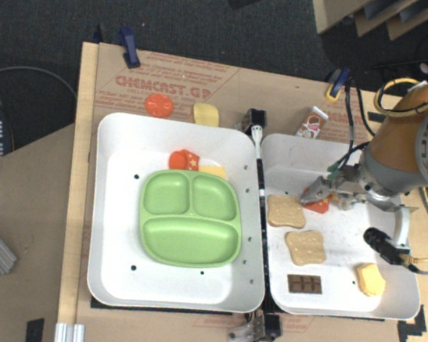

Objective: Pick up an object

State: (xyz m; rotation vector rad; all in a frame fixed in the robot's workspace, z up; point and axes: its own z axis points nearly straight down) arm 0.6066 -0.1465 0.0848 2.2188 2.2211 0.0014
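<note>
Gripper [319,194]: low in the right bin [392,306], fingers closed on a small red object [319,205] (partly hidden).
Toast slices: one [285,211] just below-left of the gripper, another [305,247] further below.
Chocolate bar [305,283]: well below the gripper.
Yellow piece [370,280]: below-right.
Green tray [189,219]: well to the left, in the left bin [116,192].

In the right bin [296,150], two toast slices [285,211] [305,247], a chocolate bar [305,283] and a yellow piece [370,280] crowd the left and front, leaving open floor in the middle and along the back wall. The end effector [323,193] and arm block the right rear, touching a red piece [317,206]. The left bin [105,214] is open along its front and left, around the green divided plate [190,218].
</note>
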